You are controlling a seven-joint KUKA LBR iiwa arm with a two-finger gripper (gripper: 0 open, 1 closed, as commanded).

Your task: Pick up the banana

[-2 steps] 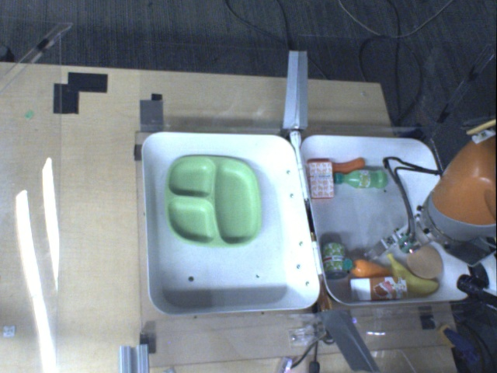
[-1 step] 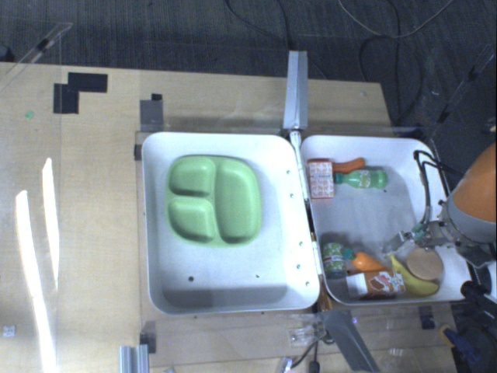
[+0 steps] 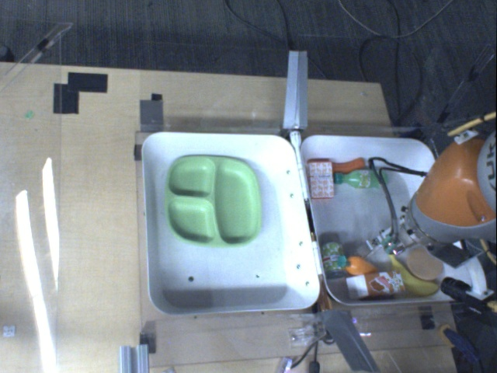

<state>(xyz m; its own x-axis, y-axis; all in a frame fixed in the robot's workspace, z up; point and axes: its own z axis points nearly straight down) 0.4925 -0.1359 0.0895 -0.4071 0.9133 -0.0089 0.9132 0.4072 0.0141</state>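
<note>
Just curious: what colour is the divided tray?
Light green, seen in the camera view.

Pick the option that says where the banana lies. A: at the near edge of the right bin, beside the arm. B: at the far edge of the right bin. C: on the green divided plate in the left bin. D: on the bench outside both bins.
A: the banana lies along the near wall of the right bin, just below the arm.

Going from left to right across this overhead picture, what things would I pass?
Black tape marks → green divided plate in the left bin → small red-and-white packet → banana → the robot's orange-banded arm.
</note>
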